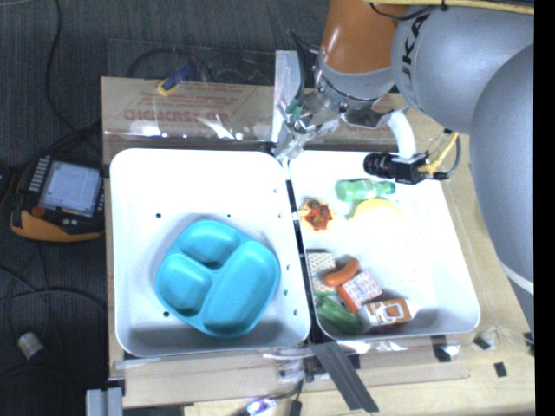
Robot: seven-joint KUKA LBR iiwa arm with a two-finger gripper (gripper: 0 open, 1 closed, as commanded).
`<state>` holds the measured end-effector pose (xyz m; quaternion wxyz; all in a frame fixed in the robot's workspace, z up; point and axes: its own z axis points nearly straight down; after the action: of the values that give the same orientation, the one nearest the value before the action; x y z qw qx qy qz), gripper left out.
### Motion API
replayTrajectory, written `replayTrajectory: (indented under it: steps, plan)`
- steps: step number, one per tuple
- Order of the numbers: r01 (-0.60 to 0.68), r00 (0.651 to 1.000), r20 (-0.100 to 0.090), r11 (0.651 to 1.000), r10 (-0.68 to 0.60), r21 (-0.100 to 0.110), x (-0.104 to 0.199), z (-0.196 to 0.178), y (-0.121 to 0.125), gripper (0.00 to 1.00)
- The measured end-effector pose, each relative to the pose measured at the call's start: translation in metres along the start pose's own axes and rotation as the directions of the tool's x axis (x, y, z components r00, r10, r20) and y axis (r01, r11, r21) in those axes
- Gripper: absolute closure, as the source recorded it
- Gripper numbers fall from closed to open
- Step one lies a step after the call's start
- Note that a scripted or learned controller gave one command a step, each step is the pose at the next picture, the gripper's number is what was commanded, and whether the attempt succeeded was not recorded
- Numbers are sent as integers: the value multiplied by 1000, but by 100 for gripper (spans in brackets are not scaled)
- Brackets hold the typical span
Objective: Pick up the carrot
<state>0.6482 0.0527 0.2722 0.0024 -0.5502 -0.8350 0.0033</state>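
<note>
The carrot looks to be the short orange piece (350,294) with a green leafy end (336,314), lying in the cluttered front-left corner of the right bin (434,258). It is wedged between a brown sausage (338,273) and a small carton (387,312). My gripper (290,139) hangs at the back of the bench, over the top end of the divider between the two bins. That is well behind the carrot, and nothing shows in its grasp.
A green bottle (364,188), a yellow banana (375,206) and a red-orange toy (316,215) lie in the back half of the right bin. A blue divided plate (217,276) sits in the left bin (139,198). The arm's grey body covers the upper right.
</note>
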Motion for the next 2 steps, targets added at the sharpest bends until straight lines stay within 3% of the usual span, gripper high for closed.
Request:
replayTrajectory:
  steps: [1,2]
  plan:
    - [363,932,1,932,-363,-4,21,8,30,100]
    - [58,998,2,998,-58,-2,-18,-115,-53,100]
